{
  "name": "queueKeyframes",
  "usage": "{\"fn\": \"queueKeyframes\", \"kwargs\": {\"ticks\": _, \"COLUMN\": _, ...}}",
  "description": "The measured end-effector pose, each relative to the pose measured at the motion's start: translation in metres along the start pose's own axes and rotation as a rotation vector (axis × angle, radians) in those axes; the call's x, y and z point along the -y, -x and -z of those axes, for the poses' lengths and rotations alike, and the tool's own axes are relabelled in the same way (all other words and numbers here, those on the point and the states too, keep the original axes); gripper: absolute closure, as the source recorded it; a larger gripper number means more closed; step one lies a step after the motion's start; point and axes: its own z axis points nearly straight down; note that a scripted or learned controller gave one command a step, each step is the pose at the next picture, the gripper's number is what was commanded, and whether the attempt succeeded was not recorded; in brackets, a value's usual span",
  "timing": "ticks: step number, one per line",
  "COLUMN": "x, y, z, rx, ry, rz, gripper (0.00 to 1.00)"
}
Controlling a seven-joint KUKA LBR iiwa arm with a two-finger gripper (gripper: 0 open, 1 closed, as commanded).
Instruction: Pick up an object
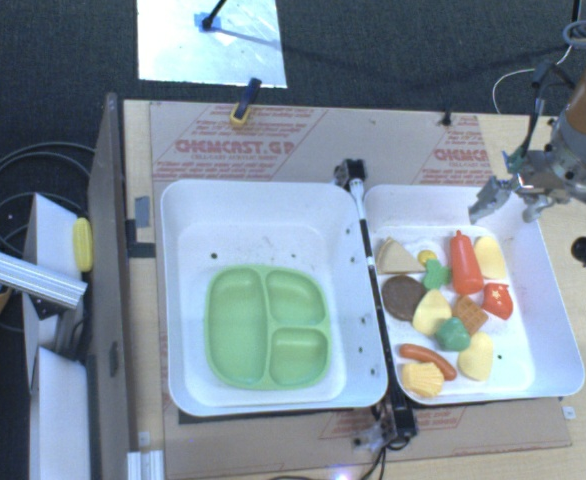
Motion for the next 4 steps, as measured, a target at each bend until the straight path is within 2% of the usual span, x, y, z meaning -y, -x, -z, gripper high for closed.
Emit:
{"fn": "queueKeyframes", "kwargs": {"ticks": 1, "x": -0.016, "y": 0.026, "z": -0.078, "rx": 0.001, "ry": 0.001, "rz": -0.002, "gripper": 0.0}}
{"fn": "queueKeyframes", "kwargs": {"ticks": 2, "x": -0.029, "y": 0.02, "z": -0.178, "rx": 0.002, "ry": 0.007, "rz": 0.001, "gripper": 0.0}}
{"fn": "queueKeyframes", "kwargs": {"ticks": 3, "x": -0.029, "y": 0.019, "z": -0.167, "rx": 0.0, "ry": 0.004, "rz": 0.002, "gripper": 1.0}}
{"fn": "queueKeyframes", "kwargs": {"ticks": 4, "x": -0.031, "y": -0.039, "z": -0.083, "rx": -0.001, "ry": 0.001, "rz": 0.004, "gripper": 1.0}}
